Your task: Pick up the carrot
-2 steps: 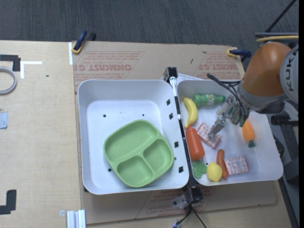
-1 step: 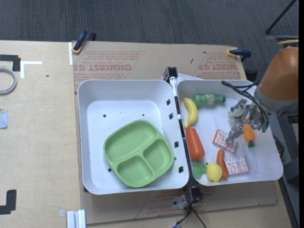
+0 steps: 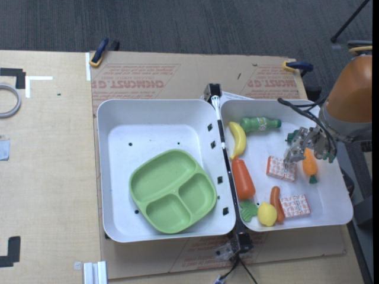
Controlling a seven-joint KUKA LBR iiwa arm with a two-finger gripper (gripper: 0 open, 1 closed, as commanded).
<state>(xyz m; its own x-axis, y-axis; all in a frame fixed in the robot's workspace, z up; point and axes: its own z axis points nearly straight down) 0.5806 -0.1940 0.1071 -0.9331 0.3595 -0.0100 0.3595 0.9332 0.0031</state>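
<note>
In the right bin [image 3: 331,215], a long orange-red carrot [image 3: 242,179] lies along the left wall, its green leafy end [image 3: 249,210] pointing toward the front. My gripper [image 3: 299,151] hangs over the right half of that bin, well to the right of the carrot. It sits just above a red-and-white box [image 3: 279,168]. A small orange piece with a green end [image 3: 309,163] lies close against the gripper's right side. I cannot make out whether it touches the gripper.
The right bin also holds a banana [image 3: 237,138], a green bottle [image 3: 259,123], a lemon [image 3: 267,214], a red sausage [image 3: 276,196] and a second red-and-white box [image 3: 295,206]. A green divided plate [image 3: 172,190] lies in the left bin [image 3: 112,158].
</note>
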